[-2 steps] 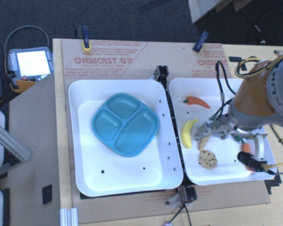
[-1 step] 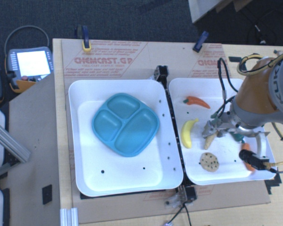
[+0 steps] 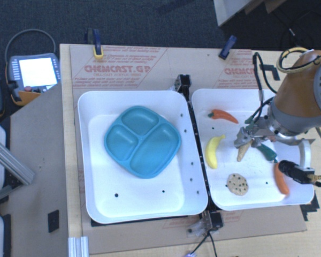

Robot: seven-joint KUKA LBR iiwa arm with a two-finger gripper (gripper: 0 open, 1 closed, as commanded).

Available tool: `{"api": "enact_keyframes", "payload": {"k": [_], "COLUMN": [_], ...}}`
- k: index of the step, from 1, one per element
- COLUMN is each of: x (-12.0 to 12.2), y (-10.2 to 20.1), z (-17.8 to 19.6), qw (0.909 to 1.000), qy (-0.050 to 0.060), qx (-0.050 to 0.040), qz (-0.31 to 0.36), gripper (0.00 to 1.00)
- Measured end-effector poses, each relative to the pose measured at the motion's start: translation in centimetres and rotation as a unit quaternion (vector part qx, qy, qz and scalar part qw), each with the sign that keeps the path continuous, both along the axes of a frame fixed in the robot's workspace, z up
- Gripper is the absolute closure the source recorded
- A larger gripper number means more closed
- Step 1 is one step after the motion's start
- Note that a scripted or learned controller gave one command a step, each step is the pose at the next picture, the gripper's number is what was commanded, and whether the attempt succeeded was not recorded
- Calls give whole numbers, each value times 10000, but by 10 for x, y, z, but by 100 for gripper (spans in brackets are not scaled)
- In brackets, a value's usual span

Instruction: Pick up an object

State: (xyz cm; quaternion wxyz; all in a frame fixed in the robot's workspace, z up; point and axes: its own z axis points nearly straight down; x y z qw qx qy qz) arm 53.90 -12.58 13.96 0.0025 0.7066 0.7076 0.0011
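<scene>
My gripper [image 3: 248,138] hangs over the middle of the right bin [image 3: 257,202], on the grey arm that comes in from the right. A small tan stick-shaped piece [image 3: 242,153] lies right at its tip; I cannot see whether it is gripped. Just left of it is a yellow banana [image 3: 213,152]. A teal piece [image 3: 268,152] lies to the gripper's right. An orange carrot [image 3: 281,179] sits near the bin's right side, a speckled cookie [image 3: 237,184] toward the front, and an orange-red pepper with a green stem [image 3: 223,115] at the back.
The left bin [image 3: 96,197] holds a blue divided plate [image 3: 143,141]. A black clamp [image 3: 183,82] sits where the bins meet at the back. A black fitting with cables [image 3: 298,173] juts over the right bin's right rim.
</scene>
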Motion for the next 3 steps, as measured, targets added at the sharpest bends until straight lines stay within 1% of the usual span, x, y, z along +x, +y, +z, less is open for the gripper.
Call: {"api": "enact_keyframes", "payload": {"k": [1,2,3], "x": [3,4,4], "y": [-5,-5,55], "z": [44,71,65], "qw": [10000,10000,10000], "qy": [-7,0,38], "qx": [-3,0,25], "qz": [-4,-2,23], "gripper": [100,100,100]}}
